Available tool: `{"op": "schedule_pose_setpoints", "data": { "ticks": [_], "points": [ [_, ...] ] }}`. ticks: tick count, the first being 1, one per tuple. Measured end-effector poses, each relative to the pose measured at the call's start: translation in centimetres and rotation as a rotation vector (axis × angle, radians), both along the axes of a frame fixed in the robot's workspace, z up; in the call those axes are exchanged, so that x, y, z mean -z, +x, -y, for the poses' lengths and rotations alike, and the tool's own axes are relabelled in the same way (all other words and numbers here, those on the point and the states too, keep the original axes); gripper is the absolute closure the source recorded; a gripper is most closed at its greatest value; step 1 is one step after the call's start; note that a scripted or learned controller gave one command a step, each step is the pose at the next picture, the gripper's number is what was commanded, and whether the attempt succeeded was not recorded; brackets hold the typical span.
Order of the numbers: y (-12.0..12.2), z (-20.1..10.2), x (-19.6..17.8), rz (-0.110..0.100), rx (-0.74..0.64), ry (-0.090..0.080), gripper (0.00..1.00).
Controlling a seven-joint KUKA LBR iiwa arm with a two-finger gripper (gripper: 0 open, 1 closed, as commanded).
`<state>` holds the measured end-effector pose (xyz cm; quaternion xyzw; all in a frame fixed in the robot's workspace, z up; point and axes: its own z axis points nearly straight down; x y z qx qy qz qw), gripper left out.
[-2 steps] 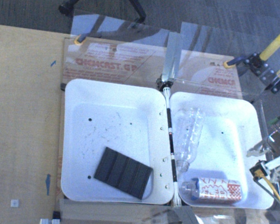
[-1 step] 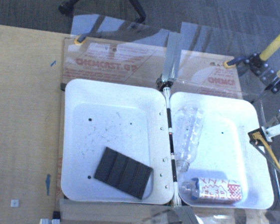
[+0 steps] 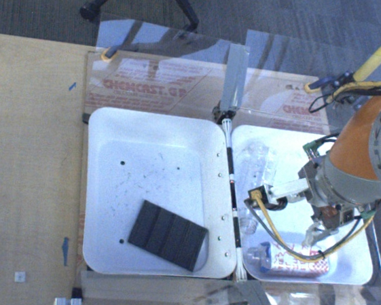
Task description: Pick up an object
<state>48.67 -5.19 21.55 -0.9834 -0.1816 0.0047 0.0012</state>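
A dark ribbed rectangular block (image 3: pixel 167 236) lies flat in the left bin (image 3: pixel 110 139), near its front. Along the front of the right bin (image 3: pixel 362 267) lies a tube with red and white print (image 3: pixel 295 262). A clear plastic item (image 3: pixel 261 160) sits near that bin's back left. My gripper (image 3: pixel 315 235) hangs over the right bin, just above the right half of the tube, with yellow and black cables looping around it. Nothing is visibly held in it.
The grey arm with its orange band (image 3: pixel 357 143) covers the right bin's back right. A metal divider (image 3: pixel 231 187) runs between the bins. Clear panels (image 3: pixel 157 86) stand behind both. Bare bench (image 3: pixel 18 163) lies to the left.
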Motion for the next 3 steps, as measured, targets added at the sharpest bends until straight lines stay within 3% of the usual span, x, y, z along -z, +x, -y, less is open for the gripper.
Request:
{"op": "schedule_pose_setpoints", "data": {
  "ticks": [1,2,3],
  "points": [
    [-0.2,1.0,3.5,0.0,-0.298,0.004,0.0],
    [0.2,4.5,12.7,0.031,-0.59,-0.012,0.0],
    [-0.7,7.4,5.6,0.004,-0.343,0.002,0.0]
  ]
}}
